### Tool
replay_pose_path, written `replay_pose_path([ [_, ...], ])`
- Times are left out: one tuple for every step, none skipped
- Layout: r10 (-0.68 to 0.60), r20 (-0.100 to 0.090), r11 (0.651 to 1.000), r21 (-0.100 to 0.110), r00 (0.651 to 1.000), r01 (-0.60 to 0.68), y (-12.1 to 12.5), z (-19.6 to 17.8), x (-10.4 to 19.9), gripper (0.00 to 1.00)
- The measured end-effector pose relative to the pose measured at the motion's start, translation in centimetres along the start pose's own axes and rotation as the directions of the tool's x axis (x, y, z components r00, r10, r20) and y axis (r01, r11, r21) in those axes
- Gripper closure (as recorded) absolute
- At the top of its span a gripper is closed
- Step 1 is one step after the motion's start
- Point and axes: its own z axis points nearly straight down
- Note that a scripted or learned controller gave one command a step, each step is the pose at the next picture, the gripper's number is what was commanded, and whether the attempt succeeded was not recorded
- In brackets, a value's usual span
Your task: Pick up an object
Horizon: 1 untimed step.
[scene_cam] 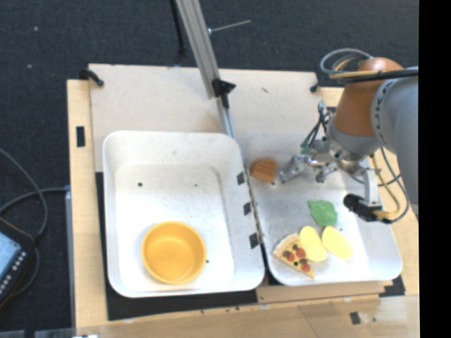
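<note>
- Camera view: the gripper [304, 166] hangs over the right bin [384, 263], toward its 11 o'clock corner; how far its claw stands open cannot be told.
- A brown object [264, 170] lies just at the claw's 9 o'clock; contact cannot be told.
- A green piece [323, 212], two yellow pieces [325, 243] and a pizza slice [290, 255] lie toward 6 o'clock.
- A yellow bowl [173, 252] sits in the left bin [176, 153].

A small brown rounded object [264, 170] lies at the right bin's [380, 259] upper left corner.
</note>
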Motion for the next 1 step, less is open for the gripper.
replay_pose_path([
  [0.003,0.000,1.000,-0.005,1.000,-0.003,0.12,-1.18,-0.08,1.00],
])
